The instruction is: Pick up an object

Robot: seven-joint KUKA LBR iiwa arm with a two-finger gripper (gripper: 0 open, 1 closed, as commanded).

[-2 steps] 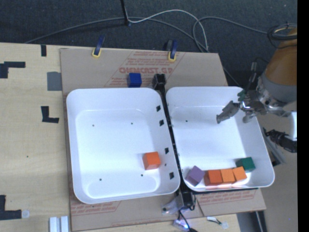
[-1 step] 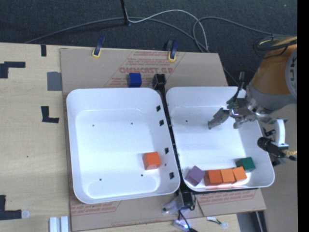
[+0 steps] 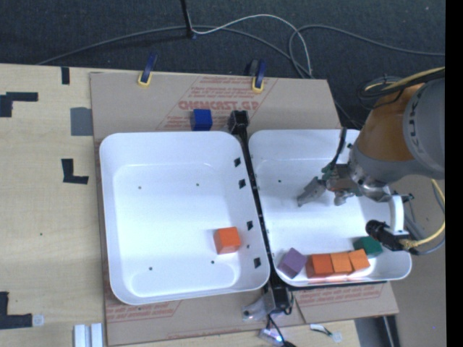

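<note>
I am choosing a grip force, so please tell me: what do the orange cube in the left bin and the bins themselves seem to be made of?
The small orange cube looks like matte painted wood or hard plastic: flat faces, crisp edges, no shine; which one is unclear. The shallow white left bin and the shallow white right bin look like smooth moulded plastic, with rounded corners and a soft gloss.

Grey arm (image 3: 427, 132) with an orange band, yellow cable, dark metal hand (image 3: 324, 192).
</note>
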